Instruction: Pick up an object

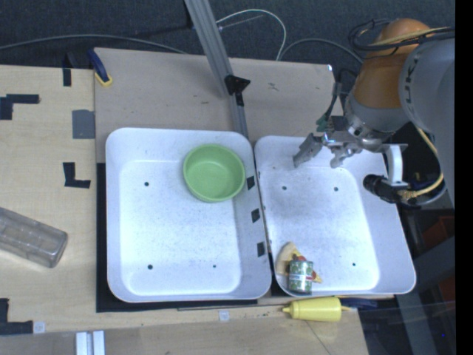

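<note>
A green bowl (214,172) sits in the left bin (133,220), near its back right corner. A small green can (300,275) lies on a crumpled yellow and red wrapper (287,255) in the front left corner of the right bin (369,220). My gripper (323,154) hangs over the back edge of the right bin, fingers spread apart with nothing between them. It is far from the can and to the right of the bowl.
A yellow bottle (318,310) lies on the bench just in front of the right bin. A clear plastic container (28,237) lies at the far left. A slanted metal pole (214,43) crosses above the bins' back edge.
</note>
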Tool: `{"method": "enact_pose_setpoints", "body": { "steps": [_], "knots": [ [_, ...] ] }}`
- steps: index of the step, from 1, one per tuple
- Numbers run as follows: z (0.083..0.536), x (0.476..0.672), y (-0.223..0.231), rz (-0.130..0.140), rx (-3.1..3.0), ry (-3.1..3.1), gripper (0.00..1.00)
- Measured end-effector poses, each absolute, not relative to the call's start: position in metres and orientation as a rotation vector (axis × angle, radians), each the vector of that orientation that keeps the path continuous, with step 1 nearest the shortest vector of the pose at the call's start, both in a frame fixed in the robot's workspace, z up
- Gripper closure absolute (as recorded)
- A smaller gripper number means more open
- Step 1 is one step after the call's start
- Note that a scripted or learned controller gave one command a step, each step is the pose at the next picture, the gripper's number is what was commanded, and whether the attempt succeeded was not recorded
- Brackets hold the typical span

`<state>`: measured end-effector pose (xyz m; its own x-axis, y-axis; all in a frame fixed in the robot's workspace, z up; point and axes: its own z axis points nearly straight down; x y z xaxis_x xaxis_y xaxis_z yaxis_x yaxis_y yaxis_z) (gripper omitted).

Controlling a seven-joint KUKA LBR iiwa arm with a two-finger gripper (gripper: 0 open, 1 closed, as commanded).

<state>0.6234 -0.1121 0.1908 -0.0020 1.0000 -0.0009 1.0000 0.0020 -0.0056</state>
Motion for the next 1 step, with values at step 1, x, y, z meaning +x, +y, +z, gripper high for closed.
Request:
{"method": "enact_pose_setpoints", "body": {
  "steps": [1],
  "knots": [
    [0.1389, 0.6282, -0.1192, 0.009, -2.217, -2.22, 0.0]
  ]
}}
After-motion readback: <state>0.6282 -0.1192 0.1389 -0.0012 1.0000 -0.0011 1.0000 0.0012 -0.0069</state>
